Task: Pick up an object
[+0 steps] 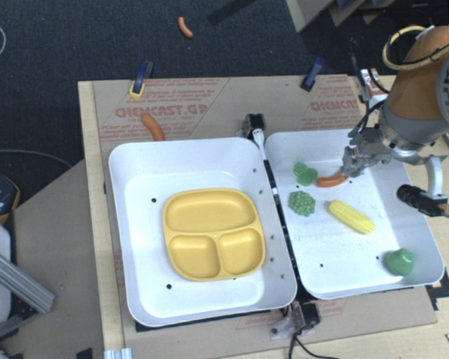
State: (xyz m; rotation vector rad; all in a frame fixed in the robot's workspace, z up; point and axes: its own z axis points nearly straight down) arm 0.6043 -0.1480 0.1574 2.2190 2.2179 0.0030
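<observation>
From the fixed camera above, the plywood worktop (205, 101) carries two shallow white plastic bins side by side. The left bin (136, 217) holds a yellow plastic divided plate (212, 232) with one long compartment at the far side and two smaller ones nearer the camera; it lies flat near the bin's middle.

The right bin (422, 232) holds the loose toy foods. A small orange-red sausage-shaped piece (330, 181) lies in the far part of this bin, just left of the tool (353, 167). The grey arm with the orange band (422, 74) comes in from the right and bends down so that the tool sits low over the bin floor, right at the sausage's right end; whether the two touch cannot be told, nor whether the tool is clenched or released, since its tip is small and dark against the arm.

Just left of the sausage lies a green leafy toy vegetable (305, 173), and nearer the camera a round green knobbly piece like a broccoli head (301, 203). A yellow toy corn cob (352, 216) lies at a slant near the bin's middle, apart from the others. A smooth green rounded toy (400, 262) rests by the near right corner.

On the bare worktop beyond the left bin lies another orange sausage-shaped piece (153, 127), and a third one (185, 26) lies on the dark floor farther off.
</observation>
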